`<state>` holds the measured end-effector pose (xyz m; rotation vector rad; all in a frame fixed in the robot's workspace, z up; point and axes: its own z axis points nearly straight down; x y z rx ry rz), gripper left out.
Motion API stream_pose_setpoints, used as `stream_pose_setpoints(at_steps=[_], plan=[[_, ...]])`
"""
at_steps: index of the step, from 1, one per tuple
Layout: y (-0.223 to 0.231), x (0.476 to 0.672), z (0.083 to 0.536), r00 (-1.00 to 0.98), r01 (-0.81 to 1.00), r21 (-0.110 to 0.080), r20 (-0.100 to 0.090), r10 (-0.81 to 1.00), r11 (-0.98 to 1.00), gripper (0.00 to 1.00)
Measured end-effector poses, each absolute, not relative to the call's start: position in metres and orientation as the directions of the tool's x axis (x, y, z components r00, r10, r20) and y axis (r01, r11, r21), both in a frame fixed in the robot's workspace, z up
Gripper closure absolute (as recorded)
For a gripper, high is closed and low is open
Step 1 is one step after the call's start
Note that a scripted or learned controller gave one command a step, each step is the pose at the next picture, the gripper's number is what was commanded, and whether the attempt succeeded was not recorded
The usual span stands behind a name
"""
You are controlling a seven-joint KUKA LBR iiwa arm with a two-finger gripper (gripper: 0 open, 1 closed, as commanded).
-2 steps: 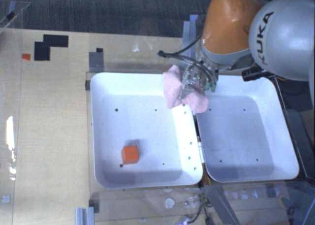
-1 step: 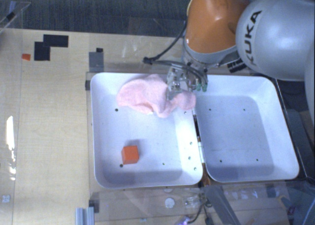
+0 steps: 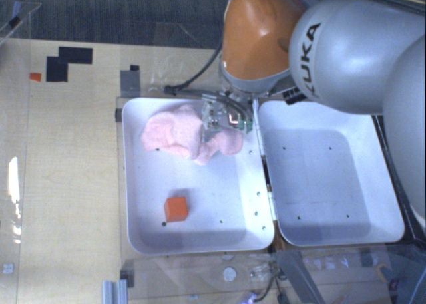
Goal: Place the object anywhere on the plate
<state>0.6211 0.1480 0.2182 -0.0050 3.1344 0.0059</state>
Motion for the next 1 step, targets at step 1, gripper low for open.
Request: stream_pose_setpoints(at_steps=[1], plan=[[0.2004, 0.6181, 0.2250, -1.000, -0.004, 0.005, -0.009, -0.004, 1.000, 1.00]])
